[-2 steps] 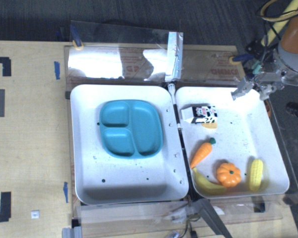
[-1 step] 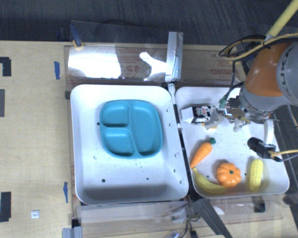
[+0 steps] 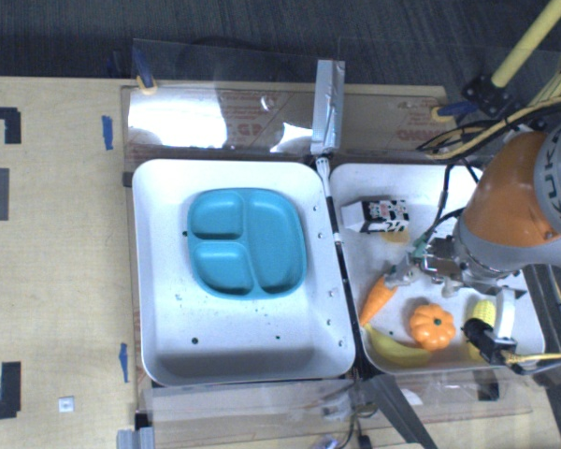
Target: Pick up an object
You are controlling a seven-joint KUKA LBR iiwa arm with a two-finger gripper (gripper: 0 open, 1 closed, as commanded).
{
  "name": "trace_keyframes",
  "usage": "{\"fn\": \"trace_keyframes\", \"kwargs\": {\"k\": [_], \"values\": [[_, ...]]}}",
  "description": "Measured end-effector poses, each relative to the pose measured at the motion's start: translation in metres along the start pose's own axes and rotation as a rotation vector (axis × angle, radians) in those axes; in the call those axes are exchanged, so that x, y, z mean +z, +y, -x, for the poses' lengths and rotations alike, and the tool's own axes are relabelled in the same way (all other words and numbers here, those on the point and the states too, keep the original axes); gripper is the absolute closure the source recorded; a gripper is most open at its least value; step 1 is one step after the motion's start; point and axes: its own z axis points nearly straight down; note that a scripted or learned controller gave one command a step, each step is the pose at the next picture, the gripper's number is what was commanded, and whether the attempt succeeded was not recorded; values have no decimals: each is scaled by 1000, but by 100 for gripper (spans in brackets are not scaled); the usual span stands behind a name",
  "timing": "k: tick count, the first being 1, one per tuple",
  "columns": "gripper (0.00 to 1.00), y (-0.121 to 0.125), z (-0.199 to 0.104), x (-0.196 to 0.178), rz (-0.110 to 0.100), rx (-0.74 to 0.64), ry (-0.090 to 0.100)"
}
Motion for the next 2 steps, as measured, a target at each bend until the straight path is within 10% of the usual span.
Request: {"fn": "trace_keyframes", "kwargs": {"k": [1,2], "values": [[0,-22,30,31,-6,63,-1],[0,-26,-5,31,1,23,-2]]}}
